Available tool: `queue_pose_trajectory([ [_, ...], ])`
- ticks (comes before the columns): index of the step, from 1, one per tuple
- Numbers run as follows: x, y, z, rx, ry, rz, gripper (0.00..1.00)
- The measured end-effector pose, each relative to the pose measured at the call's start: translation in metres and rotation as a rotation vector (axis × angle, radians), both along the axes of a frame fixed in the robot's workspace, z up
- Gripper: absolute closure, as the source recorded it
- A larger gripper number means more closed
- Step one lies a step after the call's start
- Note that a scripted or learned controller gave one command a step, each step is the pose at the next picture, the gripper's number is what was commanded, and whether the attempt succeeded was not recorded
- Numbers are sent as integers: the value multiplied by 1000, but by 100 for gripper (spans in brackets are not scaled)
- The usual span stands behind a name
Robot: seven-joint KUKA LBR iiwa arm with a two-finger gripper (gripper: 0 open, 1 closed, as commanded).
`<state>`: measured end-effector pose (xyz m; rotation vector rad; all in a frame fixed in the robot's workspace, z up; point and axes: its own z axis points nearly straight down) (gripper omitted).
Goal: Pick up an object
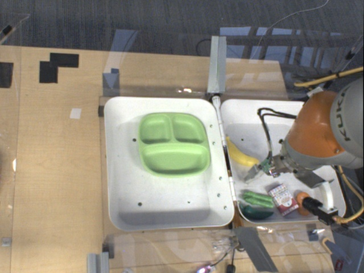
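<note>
Yellow banana lies in the right bin, just beside the gripper. Looks like light, smooth plastic, probably slippery, so I'd pinch it across the middle. Can't tell how the gripper is set, it's tiny and blurry. The orange wrist covers part of the bin, and the green pieces are hard to identify.

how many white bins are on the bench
2: the left bin holds a green divided tray; the right bin sits beside it, under the arm.
</note>
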<state>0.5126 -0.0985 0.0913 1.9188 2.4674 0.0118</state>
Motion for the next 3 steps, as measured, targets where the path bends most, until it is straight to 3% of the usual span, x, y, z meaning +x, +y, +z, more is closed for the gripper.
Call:
queue_pose_trajectory([
  [1,97,-14,-1,-1,-1,170,0],
  [2,98,-11,10,3,-2,172,100],
  [3,143,52,94,4,12,-78,100],
])
